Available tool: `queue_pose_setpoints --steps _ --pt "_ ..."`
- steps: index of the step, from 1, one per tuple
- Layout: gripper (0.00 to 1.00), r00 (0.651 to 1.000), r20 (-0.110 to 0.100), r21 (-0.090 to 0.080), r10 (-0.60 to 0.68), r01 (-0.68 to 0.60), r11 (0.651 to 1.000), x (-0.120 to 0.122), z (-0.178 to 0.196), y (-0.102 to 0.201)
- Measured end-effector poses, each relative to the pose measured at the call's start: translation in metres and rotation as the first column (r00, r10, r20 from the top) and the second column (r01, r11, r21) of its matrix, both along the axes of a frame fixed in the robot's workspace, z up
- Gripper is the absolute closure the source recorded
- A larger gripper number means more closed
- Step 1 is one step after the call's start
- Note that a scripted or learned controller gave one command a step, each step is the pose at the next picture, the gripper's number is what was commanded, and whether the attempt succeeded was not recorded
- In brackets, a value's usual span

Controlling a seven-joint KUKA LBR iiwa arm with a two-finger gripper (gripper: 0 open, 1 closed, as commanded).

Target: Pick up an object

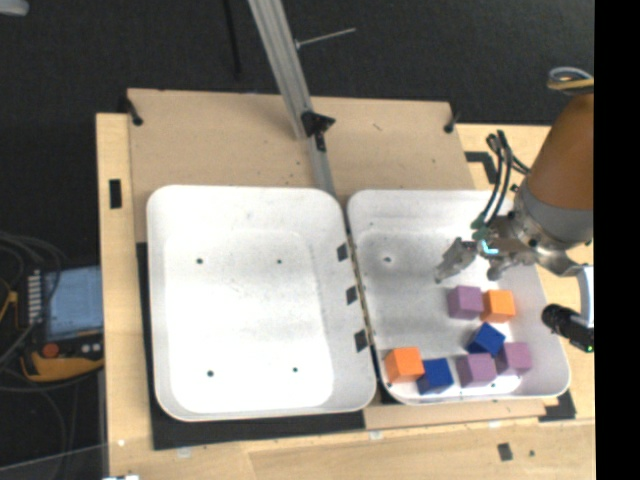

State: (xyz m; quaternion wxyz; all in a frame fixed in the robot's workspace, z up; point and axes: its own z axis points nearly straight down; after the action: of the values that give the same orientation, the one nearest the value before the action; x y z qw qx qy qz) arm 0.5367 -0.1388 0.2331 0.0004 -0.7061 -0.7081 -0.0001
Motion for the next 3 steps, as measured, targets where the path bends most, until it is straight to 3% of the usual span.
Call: queue_pose_setpoints --steps 1,3 --pt "0.0 1.0 0.002 -0.001 -0.004 0.004 1.0 0.0 0.0 -0.001" --pt "0.0 1.0 -0.004 -0.002 -0.005 0.005 1.0 0.007 -0.091 0.003"
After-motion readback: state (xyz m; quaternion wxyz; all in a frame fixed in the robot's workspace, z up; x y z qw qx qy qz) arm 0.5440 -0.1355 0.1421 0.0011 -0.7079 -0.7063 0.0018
